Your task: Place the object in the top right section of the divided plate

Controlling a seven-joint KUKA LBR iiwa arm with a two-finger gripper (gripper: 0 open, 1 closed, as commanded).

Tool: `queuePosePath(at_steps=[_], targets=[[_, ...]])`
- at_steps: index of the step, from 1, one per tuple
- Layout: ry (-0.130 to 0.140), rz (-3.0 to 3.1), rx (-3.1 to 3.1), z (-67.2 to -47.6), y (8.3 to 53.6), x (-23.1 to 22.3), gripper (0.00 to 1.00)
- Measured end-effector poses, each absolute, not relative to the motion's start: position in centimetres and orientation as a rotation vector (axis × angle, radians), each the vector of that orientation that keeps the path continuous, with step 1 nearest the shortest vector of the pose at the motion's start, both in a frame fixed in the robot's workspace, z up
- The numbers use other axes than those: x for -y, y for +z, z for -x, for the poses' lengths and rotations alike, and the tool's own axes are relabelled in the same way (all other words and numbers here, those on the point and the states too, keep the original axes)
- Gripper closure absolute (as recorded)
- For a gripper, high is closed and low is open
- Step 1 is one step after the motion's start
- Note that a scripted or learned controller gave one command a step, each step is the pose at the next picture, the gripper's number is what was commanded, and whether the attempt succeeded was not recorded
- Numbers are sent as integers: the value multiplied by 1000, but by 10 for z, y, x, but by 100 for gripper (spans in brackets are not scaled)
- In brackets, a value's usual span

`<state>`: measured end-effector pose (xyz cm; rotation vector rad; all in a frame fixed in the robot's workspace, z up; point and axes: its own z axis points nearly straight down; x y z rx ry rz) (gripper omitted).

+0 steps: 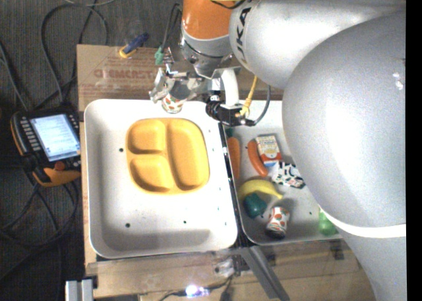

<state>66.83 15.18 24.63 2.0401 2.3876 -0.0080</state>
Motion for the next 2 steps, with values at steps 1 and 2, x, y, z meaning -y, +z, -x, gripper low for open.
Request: queuePosePath(at_steps=[1, 2], targets=[[-13, -2039, -2389, -668, 254, -152, 100], [-19, -2040, -2392, -668, 261, -153, 100]])
